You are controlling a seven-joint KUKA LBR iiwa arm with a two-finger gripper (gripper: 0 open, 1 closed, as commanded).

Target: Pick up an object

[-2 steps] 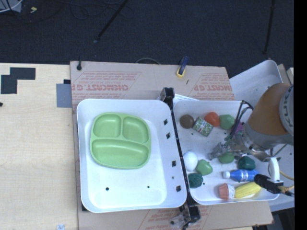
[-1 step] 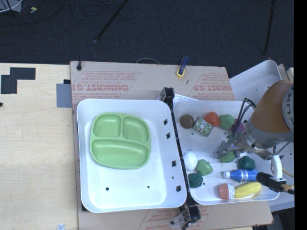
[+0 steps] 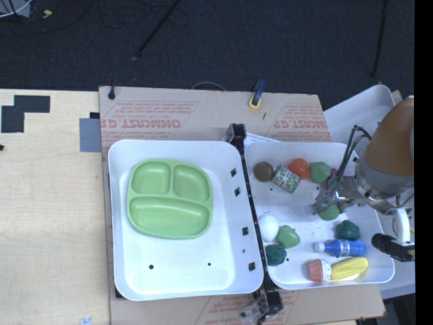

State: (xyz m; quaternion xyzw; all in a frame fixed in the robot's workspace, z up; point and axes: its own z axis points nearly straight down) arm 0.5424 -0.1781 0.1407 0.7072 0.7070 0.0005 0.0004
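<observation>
Corn cob (image 3: 350, 269) lying at right bin (image 3: 298, 282) front edge, beside blue bottle (image 3: 342, 248). Hand (image 3: 327, 200) hovering over green ball (image 3: 329, 212) mid-bin, directly beneath; grip width: cannot tell. Green pepper (image 3: 319, 172) crowding behind, dark green piece (image 3: 348, 230) in front; open floor lying leftward. Left bin (image 3: 176, 276) holding green tray (image 3: 170, 198).

Divided plate (image 3: 169, 199) in left bin (image 3: 135, 276), small objs scattered in right bin (image 3: 385, 276), claw (image 3: 327, 202) over right bin's middle

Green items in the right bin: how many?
5, maybe more under the arm: one by the orange ball at the top, one at the gripper, a dark one right of it, a light one mid-bin, a dark one below that.
</observation>
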